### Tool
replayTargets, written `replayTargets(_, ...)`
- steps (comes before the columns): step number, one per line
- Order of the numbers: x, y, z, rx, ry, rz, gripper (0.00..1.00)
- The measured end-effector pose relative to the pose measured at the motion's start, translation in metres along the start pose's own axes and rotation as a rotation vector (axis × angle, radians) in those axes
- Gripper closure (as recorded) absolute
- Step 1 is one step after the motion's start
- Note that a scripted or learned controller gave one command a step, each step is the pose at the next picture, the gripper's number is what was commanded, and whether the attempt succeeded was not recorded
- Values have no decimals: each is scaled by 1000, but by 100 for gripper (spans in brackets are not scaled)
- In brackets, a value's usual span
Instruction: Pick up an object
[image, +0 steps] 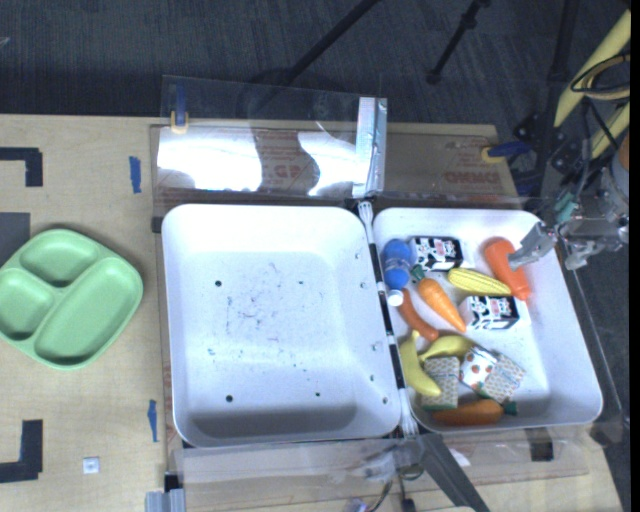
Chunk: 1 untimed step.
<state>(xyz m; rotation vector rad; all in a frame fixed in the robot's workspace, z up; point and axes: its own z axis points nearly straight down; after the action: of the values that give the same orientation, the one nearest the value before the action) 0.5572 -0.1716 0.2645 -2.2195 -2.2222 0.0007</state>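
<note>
From above, my gripper (540, 243) hangs at the right bin's (575, 375) far right rim, one finger over an orange carrot-like toy (503, 262); how my gripper is set I cannot tell. That toy lies in the bin's far right corner, and I judge it light, stiff and slick, best pinched across its middle. The right bin also holds another carrot (441, 303), bananas (478, 281), a blue bottle (398, 256) and cow-print cartons (436, 250). Left of it sits the left bin (270, 320).

Arm cut off at right edge; claw (548, 243) fingers too blurred
</note>
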Motion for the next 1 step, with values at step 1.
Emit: replayTargets(1,-28,31,67,0,0,-18,0)
